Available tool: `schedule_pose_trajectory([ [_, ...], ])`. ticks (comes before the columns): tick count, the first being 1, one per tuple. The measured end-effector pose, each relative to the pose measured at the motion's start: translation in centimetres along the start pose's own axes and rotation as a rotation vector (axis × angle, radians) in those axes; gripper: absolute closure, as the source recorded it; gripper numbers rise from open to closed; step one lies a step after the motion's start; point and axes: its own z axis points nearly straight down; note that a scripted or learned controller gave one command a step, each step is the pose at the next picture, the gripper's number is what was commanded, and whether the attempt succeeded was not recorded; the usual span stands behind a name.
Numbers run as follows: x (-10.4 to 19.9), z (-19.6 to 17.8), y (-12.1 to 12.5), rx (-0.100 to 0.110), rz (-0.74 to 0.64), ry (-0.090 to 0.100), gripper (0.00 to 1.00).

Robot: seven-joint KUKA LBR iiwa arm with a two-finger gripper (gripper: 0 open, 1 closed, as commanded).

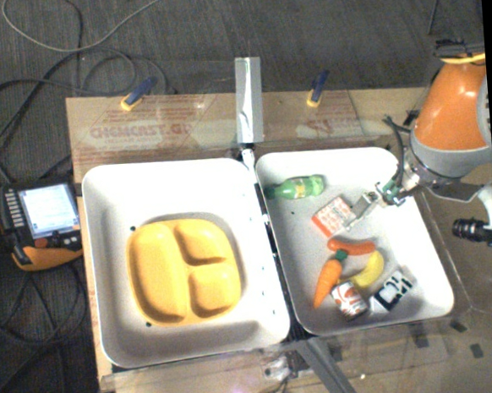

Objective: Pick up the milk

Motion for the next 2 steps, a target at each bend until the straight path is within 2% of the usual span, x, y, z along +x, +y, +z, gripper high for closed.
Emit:
schedule_pose_trajectory([
  [1, 3.3, 8.7, 4.7, -0.018, 0.043, -0.014, 0.00],
  [2, 1.3, 9.4, 7.0, -0.014, -0.158, -0.017, 0.00],
])
